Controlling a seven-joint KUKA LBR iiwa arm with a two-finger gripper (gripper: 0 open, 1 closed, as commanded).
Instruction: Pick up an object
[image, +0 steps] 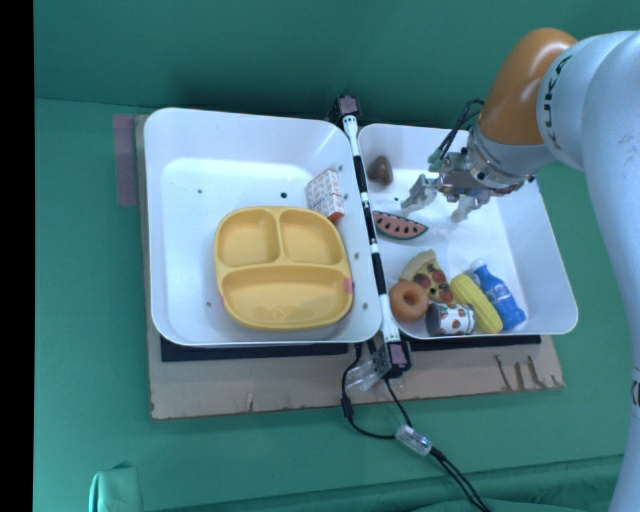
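My fingers (442, 198) hang spread and empty beside the watermelon slice (399, 226); descending here risks closing on nothing.

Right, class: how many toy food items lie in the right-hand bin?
7: brown lump at the back, watermelon slice, pizza slice, donut, cup, corn cob, blue bottle. Others may hide beneath.
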